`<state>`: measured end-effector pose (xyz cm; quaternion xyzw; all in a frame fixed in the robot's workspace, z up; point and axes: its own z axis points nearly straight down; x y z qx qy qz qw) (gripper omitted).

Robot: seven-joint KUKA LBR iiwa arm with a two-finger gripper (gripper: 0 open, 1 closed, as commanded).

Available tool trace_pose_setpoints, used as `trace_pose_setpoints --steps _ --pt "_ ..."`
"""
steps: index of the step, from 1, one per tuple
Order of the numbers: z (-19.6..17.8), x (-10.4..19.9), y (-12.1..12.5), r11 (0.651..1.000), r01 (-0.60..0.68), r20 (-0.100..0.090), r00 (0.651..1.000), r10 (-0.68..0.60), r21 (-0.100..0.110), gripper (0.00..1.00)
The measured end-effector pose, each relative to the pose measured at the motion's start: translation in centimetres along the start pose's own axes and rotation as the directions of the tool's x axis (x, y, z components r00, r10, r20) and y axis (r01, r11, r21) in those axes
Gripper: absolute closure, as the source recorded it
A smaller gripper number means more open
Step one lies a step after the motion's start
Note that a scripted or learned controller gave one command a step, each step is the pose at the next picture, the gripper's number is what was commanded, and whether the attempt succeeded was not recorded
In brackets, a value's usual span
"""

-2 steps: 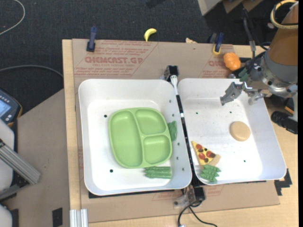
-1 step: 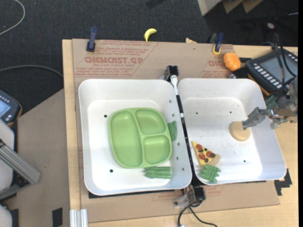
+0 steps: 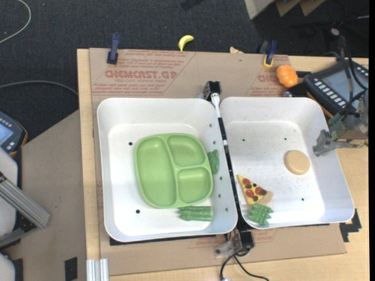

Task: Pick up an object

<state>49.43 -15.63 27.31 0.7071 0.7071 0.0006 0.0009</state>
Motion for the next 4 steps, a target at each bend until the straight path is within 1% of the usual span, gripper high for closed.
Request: trace_pose_setpoints --steps 1,2,3,4 --pt "-24.3 7.1 5.9 1.000 0.005 0.003 1.000 -0.005 -0.019 1.00" --pt "-13.0 7.7 0.1 1.000 -0.002 -0.002 1.000 0.002 0.015 1.00" --pt "-20.6 19.3 1.5 1.000 0.014 -0.004 1.000 -0.014 -0.009 1.00" --pt "-10.0 20.4 -1.3 1.000 0.001 0.000 1.000 -0.001 0.015 1.00"
